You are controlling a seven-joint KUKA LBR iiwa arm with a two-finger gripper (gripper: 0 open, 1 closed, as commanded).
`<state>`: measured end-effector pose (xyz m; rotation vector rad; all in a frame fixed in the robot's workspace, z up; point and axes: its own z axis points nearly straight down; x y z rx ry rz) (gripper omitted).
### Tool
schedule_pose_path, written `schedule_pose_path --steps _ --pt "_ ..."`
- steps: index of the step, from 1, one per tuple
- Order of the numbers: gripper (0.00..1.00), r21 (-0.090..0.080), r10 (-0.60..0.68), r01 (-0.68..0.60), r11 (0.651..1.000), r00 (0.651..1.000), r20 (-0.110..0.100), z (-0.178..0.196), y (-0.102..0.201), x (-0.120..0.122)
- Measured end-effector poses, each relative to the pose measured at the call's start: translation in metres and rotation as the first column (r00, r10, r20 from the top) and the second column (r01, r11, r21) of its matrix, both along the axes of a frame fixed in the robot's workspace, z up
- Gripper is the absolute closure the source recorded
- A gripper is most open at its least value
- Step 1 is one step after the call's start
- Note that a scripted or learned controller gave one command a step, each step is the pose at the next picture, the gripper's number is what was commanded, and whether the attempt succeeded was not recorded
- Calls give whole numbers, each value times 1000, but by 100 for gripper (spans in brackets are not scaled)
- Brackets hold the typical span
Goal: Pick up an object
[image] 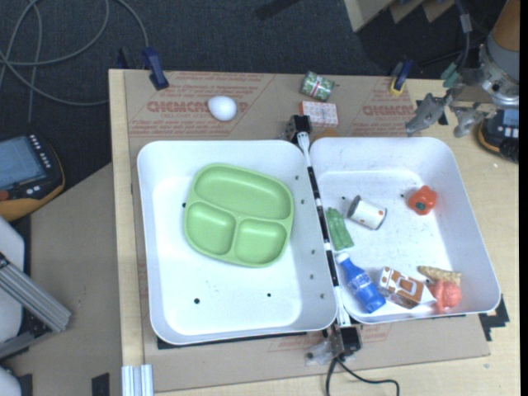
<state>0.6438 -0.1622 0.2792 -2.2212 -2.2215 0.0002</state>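
While your gripper [445, 114] waits open and holding nothing at two o'clock, the orange ball [421, 200] sits below it in the right bin [462, 180].

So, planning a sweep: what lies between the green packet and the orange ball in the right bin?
A small white can, lying on its side.

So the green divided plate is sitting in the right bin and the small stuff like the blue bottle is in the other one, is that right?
Not quite. The camera view shows the green divided plate in the left bin, not the right one. The blue bottle and the other small items lie in the right bin, so the plate and the small items are in separate bins, as you said.
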Motion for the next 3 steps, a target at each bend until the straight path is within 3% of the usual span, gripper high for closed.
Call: schedule_pose_path --steps 1,2,3 --pt "0 -1 -2 2 1000 1000 -3 -74 -63 -19" --pt "0 4 2 -2 1000 1000 -1 -195 -50 -24" --pt "100 0 2 -2 1000 1000 1 -184 -51 -24"
